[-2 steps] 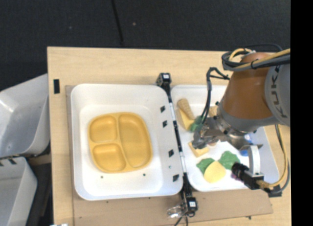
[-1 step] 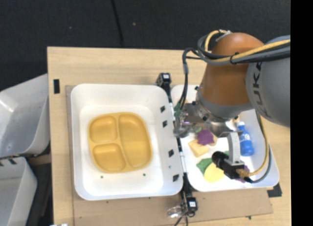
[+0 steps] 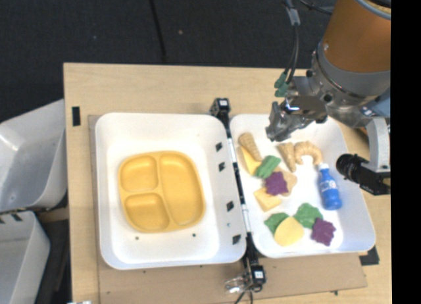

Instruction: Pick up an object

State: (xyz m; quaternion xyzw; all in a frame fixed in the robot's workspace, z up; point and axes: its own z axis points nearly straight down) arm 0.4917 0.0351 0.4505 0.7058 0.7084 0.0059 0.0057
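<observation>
Hovering tool [image 3: 284, 127] above curved tan croissant [image 3: 306, 152], glossy plastic.

open room around yellow tray [image 3: 160, 189] in left bin [image 3: 105, 230]; crowded right bin [image 3: 352, 230], toys touching, blue bottle [image 3: 329, 188] slightly apart.

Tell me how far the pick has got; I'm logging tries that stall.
Done: the grey arm's pincer hangs over the right white bin, near the tan croissant-shaped toy. In hand: nothing shows between its tips. Left: closing on a piece and lifting it; the blue plastic bottle and purple grape toy lie in the bin.
</observation>
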